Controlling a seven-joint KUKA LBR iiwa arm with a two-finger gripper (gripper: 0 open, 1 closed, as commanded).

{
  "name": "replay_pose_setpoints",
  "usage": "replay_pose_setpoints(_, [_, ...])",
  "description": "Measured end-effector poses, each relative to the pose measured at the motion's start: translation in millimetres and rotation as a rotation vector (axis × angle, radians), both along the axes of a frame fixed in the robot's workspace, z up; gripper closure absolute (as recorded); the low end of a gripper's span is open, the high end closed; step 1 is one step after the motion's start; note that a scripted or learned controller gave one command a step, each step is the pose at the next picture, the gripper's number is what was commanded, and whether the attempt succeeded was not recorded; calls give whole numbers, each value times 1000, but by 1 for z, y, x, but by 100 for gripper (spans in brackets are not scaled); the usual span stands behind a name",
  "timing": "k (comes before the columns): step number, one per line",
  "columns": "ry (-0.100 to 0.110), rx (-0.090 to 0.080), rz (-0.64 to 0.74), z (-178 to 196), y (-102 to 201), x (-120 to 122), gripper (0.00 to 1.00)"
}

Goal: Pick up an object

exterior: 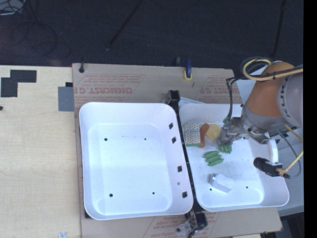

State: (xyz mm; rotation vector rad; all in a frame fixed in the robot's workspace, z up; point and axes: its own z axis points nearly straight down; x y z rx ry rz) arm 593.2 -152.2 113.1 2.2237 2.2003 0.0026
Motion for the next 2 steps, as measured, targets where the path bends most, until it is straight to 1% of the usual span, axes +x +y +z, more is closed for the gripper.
replay_pose_setpoints(1, [15,10,4,-25,-58,-80,100])
replay_pose_setpoints(2, [-8,6,20,107,-6,22,100])
